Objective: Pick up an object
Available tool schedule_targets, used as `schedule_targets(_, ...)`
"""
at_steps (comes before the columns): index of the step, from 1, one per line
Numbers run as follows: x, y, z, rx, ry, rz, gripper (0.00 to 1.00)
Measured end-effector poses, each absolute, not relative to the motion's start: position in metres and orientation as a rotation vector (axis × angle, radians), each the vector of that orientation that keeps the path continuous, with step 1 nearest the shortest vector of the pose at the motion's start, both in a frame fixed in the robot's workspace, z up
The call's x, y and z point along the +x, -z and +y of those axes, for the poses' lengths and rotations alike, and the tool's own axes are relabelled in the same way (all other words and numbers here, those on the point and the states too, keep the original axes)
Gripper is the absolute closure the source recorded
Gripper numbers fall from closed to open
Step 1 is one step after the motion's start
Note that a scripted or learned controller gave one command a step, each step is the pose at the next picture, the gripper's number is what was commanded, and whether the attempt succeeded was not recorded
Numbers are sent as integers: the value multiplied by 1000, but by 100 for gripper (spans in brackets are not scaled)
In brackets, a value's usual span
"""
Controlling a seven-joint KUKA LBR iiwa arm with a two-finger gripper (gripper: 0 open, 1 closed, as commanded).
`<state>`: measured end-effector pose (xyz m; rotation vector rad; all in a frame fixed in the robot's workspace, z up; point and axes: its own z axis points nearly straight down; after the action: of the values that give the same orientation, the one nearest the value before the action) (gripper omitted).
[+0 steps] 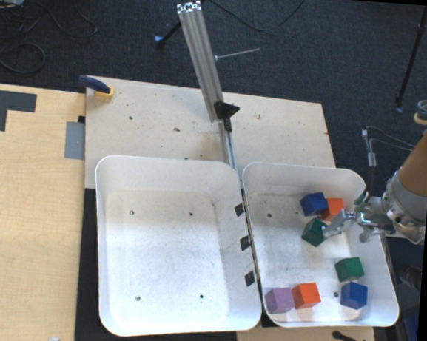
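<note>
The right bin (287, 181) holds several small blocks. A blue block (314, 204) and an orange block (334, 208) sit together near its far side, with a dark green block (313, 232) just in front of them. My gripper (340, 223) reaches in from the right, low over the bin, its tip right beside the dark green block and just below the orange one. Nearer the front lie a green block (349, 268), a second blue block (353, 295), a second orange block (306, 294) and a purple block (279, 299).
The left bin (124, 167) stands beside the right one, the two meeting at a shared rim with black clips (245, 242). A slanted metal pole (205, 61) rises behind the bins. Light wood bench surface lies to the left.
</note>
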<state>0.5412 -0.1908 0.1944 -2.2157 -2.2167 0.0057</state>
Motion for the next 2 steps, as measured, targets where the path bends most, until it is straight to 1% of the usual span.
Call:
schedule_targets(1,542,-197,-191,-2220,-2,-2218,0)
schedule_targets(2,535,-140,-182,-2215,-6,-2215,0)
